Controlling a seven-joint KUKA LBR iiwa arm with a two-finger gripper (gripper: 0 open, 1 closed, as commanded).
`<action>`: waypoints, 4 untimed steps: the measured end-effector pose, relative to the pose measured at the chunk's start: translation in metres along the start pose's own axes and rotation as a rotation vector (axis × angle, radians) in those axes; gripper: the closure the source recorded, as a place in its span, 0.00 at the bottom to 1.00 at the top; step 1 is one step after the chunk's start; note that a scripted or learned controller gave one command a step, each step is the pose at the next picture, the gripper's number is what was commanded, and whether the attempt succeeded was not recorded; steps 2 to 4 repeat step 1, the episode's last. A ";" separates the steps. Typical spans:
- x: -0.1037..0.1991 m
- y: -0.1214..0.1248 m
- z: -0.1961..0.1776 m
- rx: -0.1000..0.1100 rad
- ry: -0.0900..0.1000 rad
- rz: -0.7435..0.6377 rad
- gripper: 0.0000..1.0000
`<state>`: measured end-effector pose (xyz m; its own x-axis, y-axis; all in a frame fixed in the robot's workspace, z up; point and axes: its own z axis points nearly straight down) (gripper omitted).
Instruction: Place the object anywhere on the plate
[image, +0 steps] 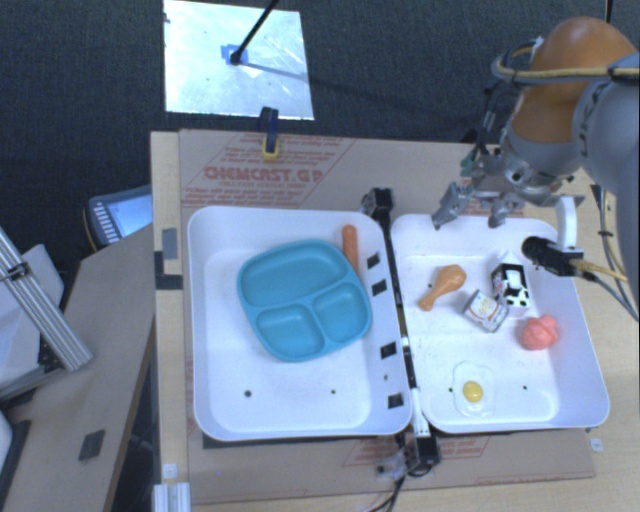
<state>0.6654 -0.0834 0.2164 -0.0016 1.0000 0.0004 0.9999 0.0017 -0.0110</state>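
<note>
Plate: light blue plastic plate with three compartments, lying in the middle of the left white bin, slightly turned.
Carrot: small orange toy carrot lying lengthwise just beside the plate's far right rim, near the left bin's right wall.
Left bin: shallow, white, rounded corners; black clips run along the seam where it meets the right bin.
Right bin: shallow white bin holding the loose toys.
Drumstick: tan toy chicken drumstick lying at a slant in the far left part of the right bin, well apart from the plate.
Cow: small black-and-white cow-patterned toy near the bin's middle, toward its right wall.
Carton: small grey-white box-like packet touching or just beside the cow toy; its print is too small to read.
Pink piece: rounded pink toy near the right wall.
Egg: white fried-egg toy with a yellow yolk near the near edge of the right bin.
Gripper: grey two-finger gripper hanging over the far edge of the right bin, fingers spread apart, nothing between them.
Arm: grey with an orange band, entering from the right.
Writing: red print "CHEMCAST GP" on the brown sheet under the bins, reading upside down; smaller lines illegible.
Clamp: blue and yellow clamp at the sheet's far edge.
Shiny panel: reflective square sheet beyond the bench's far edge.
</note>
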 end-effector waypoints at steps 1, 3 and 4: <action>0.000 0.002 -0.008 -0.013 -0.001 -0.002 0.00; 0.000 0.002 -0.008 -0.013 -0.001 -0.002 0.00; 0.000 0.002 -0.008 -0.013 -0.001 -0.002 0.00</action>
